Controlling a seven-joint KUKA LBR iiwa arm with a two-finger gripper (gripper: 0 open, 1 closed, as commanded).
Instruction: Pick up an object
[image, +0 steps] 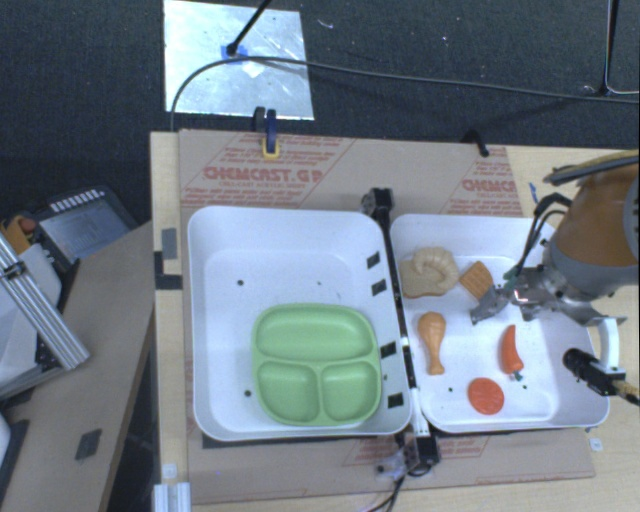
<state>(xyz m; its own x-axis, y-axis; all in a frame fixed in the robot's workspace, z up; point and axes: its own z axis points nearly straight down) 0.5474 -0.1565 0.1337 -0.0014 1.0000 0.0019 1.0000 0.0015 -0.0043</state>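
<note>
My gripper (508, 303) hangs over the right bin (570, 405), its two grey fingers spread apart and open, with bare bin floor between them. A brown toast-like piece (476, 277) lies just left of the left finger (486, 307). A red chili (511, 349) lies just below the gripper. A beige bread roll (430, 271) sits at the bin's back left. A tan drumstick (433, 339) lies left of centre. An orange-red disc (486, 396) rests near the front wall.
The left bin (220, 300) holds a green divided plate (315, 363). A black divider (392, 300) runs between the bins. The grey and orange arm (595, 240) covers the right bin's back right corner. A black part (590, 372) juts out at the right wall.
</note>
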